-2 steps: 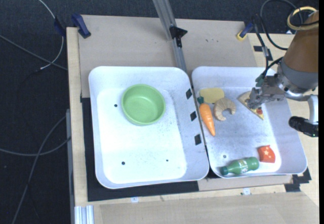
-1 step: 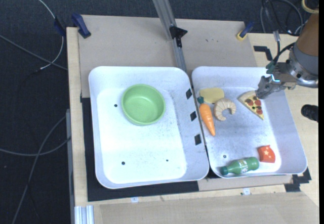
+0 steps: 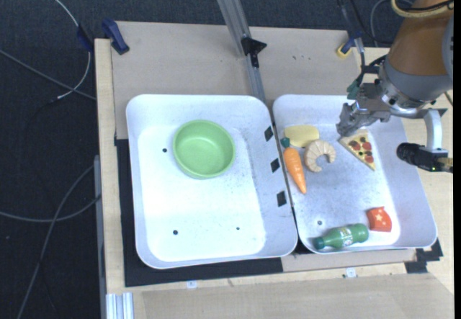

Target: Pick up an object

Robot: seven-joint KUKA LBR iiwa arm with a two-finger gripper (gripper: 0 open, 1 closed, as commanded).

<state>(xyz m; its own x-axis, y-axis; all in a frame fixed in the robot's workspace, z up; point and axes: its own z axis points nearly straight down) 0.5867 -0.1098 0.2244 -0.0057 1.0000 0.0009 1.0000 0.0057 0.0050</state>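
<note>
White plastic forms two shallow bins set side by side on a pale wooden bench (image 3: pixel 187 58). The left bin (image 3: pixel 155 231) holds a light green bowl (image 3: pixel 204 148), upright, toward its upper middle. The right bin (image 3: pixel 414 199) holds several toy foods. A pale yellow block, perhaps cheese (image 3: pixel 302 135), lies near the upper left of that bin. Just below it an orange carrot (image 3: pixel 294 170) lies lengthwise close to the bin's left wall. A tan croissant (image 3: pixel 320 155) curls just right of the carrot's top. A pizza slice (image 3: pixel 360 150) lies right of the croissant. A red piece, possibly a pepper or strawberry (image 3: pixel 379 219), sits near the lower right corner, and a green bottle (image 3: pixel 341 237) lies on its side along the bottom edge.

The grey arm with its orange band (image 3: pixel 421 26) reaches in from the right. Its gripper (image 3: pixel 351 127) hangs over the upper part of the right bin, right at the top edge of the pizza slice. Whether the claw is spread or pressed together cannot be told, and nothing can be seen held in it. A metal pole (image 3: pixel 234 15) slants up between the bins.
</note>
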